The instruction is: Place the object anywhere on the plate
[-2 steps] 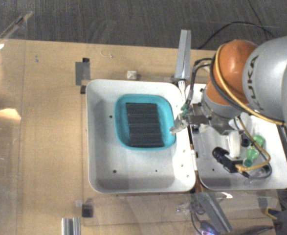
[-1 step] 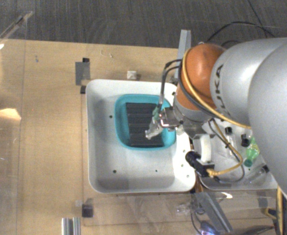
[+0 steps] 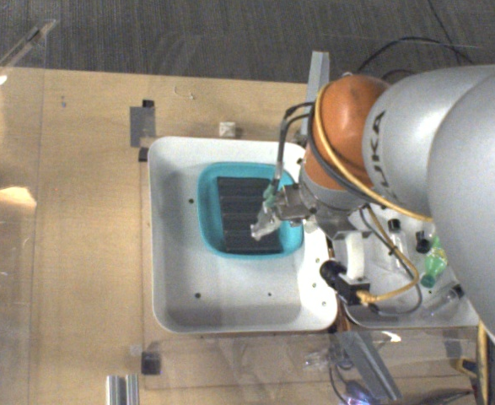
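A teal plate [image 3: 207, 218] with rounded corners lies in the left white bin [image 3: 180, 294], toward the bin's far right. A dark ribbed object [image 3: 237, 205] rests flat on the plate and covers most of its inside. My gripper [image 3: 266, 223] hangs over the right part of the plate, at the near right edge of the dark object. The wrist blocks the point where the gripper meets the object, so whether they touch is unclear. The grey arm with its orange band [image 3: 344, 129] reaches in from the right.
The arm covers most of the right bin, where a green item [image 3: 433, 264] peeks out at its edge. A small beige cube [image 3: 227, 128] sits on the bench behind the left bin. Black clamps [image 3: 148, 108] stand at the bin's corners.
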Action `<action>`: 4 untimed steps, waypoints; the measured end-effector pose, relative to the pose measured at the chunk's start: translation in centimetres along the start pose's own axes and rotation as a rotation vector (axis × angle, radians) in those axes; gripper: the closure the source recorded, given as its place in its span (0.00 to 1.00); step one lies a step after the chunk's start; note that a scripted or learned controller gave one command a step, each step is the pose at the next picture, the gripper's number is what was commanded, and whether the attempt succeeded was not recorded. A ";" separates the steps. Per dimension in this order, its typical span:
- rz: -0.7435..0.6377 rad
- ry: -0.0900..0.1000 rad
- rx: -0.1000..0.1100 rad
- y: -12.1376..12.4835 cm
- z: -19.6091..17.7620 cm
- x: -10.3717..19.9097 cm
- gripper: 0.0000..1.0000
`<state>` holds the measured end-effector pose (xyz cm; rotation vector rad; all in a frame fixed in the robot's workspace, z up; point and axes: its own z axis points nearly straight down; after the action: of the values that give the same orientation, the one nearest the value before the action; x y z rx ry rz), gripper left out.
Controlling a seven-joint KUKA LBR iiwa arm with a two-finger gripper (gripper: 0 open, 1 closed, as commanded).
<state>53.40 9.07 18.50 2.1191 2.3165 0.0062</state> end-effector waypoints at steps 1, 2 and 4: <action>0.000 0.000 0.000 0.0 0.0 0.0 0.00; -0.026 -0.001 0.000 1.5 -2.1 -3.1 0.00; -0.022 -0.002 -0.001 11.8 -6.9 -9.6 0.00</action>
<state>65.99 0.51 25.40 2.0923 2.3374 0.0045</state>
